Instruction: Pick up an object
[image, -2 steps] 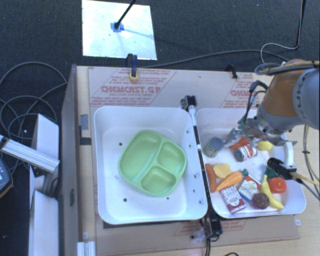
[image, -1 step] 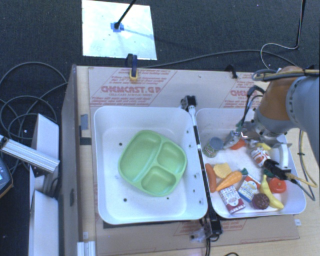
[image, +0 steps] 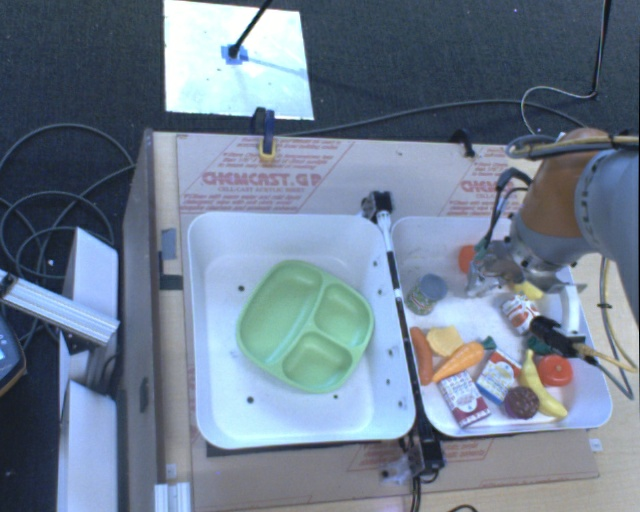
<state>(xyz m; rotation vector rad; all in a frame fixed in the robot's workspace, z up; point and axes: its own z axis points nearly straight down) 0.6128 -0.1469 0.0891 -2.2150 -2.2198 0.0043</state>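
The right bin (image: 590, 415) holds several toy foods. A small can (image: 427, 293) lies near its left wall, with a carrot (image: 458, 360) and a yellow piece (image: 443, 340) in front of it. A red carton (image: 462, 397), a dark round piece (image: 521, 402), a banana (image: 546, 392), a tomato (image: 556, 371) and a small bottle (image: 517, 313) lie toward the front right. My gripper (image: 486, 277) is low in the back of this bin, beside an orange-red piece (image: 466, 257) and right of the can.
The left bin (image: 215, 300) holds a green divided plate (image: 305, 325). A black-and-white bar (image: 392, 262) runs along the wall between the bins. Cables (image: 585, 352) trail over the right bin's right side. Cardboard lies under both bins.
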